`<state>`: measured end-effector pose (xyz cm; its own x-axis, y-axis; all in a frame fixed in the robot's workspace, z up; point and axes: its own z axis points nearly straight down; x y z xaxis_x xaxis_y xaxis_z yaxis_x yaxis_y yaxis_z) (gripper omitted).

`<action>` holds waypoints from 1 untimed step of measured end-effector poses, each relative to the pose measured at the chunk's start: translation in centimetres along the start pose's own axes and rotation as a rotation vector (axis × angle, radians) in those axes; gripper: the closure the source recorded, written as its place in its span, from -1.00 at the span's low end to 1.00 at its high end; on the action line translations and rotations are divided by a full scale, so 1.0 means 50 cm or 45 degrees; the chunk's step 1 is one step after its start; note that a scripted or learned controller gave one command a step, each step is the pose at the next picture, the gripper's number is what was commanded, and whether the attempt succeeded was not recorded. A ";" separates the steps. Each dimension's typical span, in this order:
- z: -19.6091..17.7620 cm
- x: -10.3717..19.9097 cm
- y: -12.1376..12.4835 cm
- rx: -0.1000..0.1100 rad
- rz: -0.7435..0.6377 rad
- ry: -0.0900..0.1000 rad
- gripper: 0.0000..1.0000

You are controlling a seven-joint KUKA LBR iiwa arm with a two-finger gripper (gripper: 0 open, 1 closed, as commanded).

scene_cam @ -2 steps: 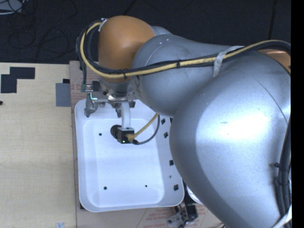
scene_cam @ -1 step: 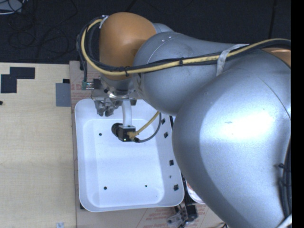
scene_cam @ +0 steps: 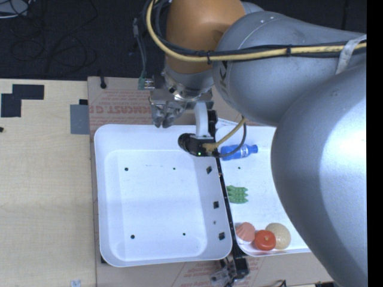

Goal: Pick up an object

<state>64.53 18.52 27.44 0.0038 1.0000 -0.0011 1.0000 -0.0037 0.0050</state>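
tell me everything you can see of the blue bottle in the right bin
The blue bottle lies on its side near the far edge of the right bin, close to the divider between the bins. It looks like clear blue plastic with a white cap end pointing right. A yellow cable hangs across in front of it. Nothing grips it.

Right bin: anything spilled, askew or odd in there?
Nothing stands out. The right bin holds a blue bottle lying on its side, a green item and three round items clustered at its near edge. No spill visible.
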 end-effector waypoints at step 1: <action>-0.146 0.123 -0.065 0.003 -0.013 0.005 1.00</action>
<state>61.26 24.71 34.74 -0.0067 1.0000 0.0024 1.0000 0.0067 0.0030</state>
